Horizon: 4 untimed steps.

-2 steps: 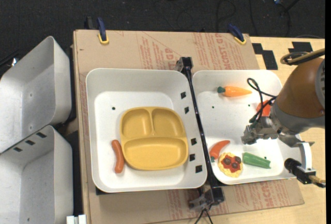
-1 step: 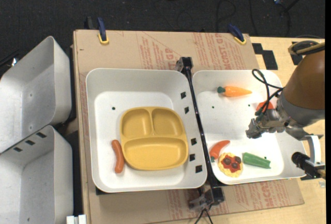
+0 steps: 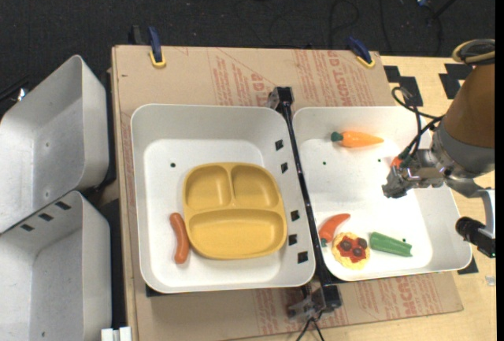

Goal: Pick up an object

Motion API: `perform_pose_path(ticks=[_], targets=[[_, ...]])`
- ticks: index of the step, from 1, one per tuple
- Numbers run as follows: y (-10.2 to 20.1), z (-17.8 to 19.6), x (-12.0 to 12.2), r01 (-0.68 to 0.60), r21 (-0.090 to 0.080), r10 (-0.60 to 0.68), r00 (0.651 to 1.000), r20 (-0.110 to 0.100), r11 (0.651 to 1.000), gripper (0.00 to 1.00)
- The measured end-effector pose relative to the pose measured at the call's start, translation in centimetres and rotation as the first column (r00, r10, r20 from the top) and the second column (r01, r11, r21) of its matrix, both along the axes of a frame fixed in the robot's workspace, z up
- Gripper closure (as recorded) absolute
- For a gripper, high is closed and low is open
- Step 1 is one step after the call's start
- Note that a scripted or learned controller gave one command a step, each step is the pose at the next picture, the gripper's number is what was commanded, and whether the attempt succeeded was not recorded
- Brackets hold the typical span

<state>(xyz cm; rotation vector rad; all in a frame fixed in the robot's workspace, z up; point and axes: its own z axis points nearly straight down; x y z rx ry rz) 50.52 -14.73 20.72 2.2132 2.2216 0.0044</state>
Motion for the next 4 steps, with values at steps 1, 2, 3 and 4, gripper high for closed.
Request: perform_pose_path(ticks=[1, 2, 3, 4], targets=[[0.0, 5.3, 0.2, 0.000, -0.001, 0.000, 1.000, 0.002, 1.000, 1.00], [3.8, 4.7, 2.4, -0.003, 0.002, 0.003, 1.000, -0.004, 1.000, 1.00], [8.9, 3.2, 4.1, -0.005, 0.003, 0.005, 1.000, -0.007, 1.000, 1.00], [13.0, 2.5, 6.0, -0.003, 0.002, 0.003, 1.000, -0.004, 1.000, 1.00]])
